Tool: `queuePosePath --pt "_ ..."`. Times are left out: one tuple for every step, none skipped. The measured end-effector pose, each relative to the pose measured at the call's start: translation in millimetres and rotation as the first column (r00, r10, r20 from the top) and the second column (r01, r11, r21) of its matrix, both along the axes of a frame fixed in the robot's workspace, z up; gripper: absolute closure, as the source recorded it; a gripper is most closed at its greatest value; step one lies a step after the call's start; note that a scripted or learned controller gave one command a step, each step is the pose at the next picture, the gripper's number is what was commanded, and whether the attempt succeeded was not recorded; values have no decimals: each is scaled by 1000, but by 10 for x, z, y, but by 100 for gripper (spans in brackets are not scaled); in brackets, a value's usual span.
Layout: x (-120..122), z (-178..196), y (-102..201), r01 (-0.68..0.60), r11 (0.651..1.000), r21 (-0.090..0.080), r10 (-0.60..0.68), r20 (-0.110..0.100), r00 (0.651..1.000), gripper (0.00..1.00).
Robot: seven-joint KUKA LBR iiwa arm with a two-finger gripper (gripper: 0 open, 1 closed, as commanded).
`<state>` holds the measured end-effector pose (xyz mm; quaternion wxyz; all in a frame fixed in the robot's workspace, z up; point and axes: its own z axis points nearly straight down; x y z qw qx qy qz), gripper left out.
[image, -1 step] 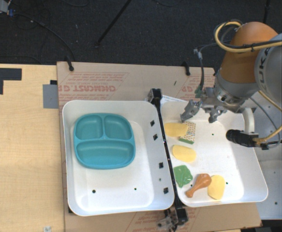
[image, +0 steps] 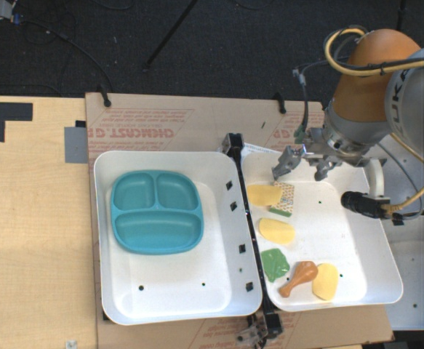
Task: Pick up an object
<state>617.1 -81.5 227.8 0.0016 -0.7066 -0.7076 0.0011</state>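
At the near end of the right bin (image: 375,286) lie a drumstick-shaped piece (image: 299,278) pointing far-right, a yellow lump (image: 326,281) touching its right side and a green piece (image: 274,264) just left, with bare floor to their right. Further back sit a yellow oval (image: 277,230) and a yellow wedge (image: 264,194), long axis left-right, beside a patterned scrap (image: 285,196), close to the divider (image: 241,224). The gripper (image: 308,163) hangs spread and empty over the far end, so the wedge lies just near-left of it.

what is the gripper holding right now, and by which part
Nothing: the two-finger gripper is open above the right white bin, with no object between its fingers.
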Motion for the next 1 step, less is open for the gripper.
queuePosePath --pt "14 -495 -85 1 1000 0 -1 -4 1000 0"
